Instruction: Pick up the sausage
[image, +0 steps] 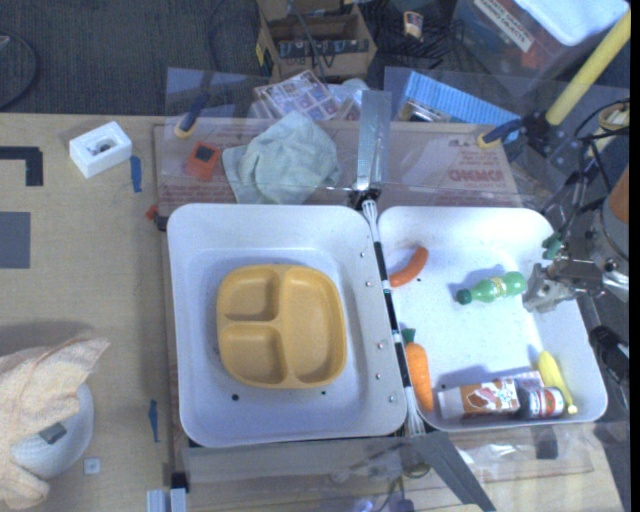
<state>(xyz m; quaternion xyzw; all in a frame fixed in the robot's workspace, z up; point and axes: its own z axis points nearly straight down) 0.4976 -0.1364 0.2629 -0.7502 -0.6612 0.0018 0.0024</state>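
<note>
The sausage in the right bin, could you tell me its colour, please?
Orange-red, seen best in the camera view: the sausage.

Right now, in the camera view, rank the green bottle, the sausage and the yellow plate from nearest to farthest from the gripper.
From the gripper:
1. Green bottle, just to its left in the right bin.
2. Sausage, at that bin's left wall.
3. Yellow plate, in the left bin.

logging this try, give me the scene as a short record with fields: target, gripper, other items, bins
target: sausage, lying loose near the right bin's left wall
gripper: gripper at the right bin's right side, apart from the sausage
other items in right bin: green bottle, carrot, sauce bottle, banana
left bin: left bin holds a yellow divided plate
</note>
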